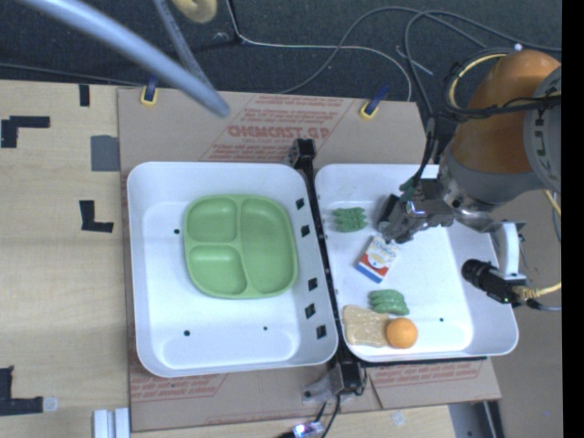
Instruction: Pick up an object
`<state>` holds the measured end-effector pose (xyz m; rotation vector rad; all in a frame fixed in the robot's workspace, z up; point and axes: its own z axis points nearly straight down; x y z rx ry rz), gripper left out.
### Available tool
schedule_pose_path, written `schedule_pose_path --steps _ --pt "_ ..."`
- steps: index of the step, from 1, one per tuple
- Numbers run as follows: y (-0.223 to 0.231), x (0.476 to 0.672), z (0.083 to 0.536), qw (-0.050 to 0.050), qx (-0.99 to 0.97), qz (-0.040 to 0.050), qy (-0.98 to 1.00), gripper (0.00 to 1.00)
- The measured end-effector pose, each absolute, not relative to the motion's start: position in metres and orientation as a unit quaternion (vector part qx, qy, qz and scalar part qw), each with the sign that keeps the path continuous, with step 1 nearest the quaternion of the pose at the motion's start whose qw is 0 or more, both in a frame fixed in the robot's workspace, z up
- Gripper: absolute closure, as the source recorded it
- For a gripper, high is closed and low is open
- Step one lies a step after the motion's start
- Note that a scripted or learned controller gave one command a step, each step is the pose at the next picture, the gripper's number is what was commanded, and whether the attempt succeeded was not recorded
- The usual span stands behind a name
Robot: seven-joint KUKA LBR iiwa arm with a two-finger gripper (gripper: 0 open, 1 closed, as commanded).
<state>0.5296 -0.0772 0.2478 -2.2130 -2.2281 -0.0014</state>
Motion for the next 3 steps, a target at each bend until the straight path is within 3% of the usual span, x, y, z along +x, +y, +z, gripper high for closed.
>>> schedule_pose_path --steps 1,3 --pt "-0.021 0.517 0.239 0.001 -0.706 0.0009 -0.708 1.0" --pt "0.083 0.516 0.227 0.001 -0.705 0.0015 -0.709 1.0"
